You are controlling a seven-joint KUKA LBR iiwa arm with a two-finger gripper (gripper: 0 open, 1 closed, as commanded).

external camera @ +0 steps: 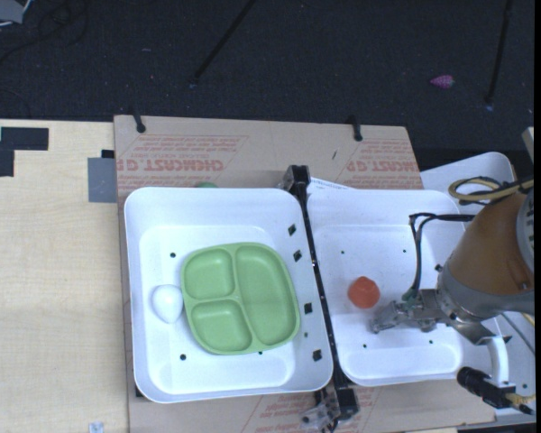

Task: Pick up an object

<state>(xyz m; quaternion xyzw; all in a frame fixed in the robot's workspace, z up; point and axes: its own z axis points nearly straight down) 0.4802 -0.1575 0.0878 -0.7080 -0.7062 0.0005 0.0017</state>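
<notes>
A small red-orange ball point(363, 292) lies on the floor of the right bin point(379, 242), near its middle. My gripper point(385, 320) hangs low in that bin, just right of and below the ball, pointing left toward it. I see nothing between its fingers. In the left bin point(162, 215) rests a green three-compartment plate point(239, 297), with a white egg-shaped object point(168, 302) at its left edge.
A black divider point(308, 278) runs between the two bins. Cardboard point(252, 156) lies under and behind the bins. The arm's brown-orange wrist point(491, 255) covers the right bin's right side. A black cable point(421, 242) loops above the gripper.
</notes>
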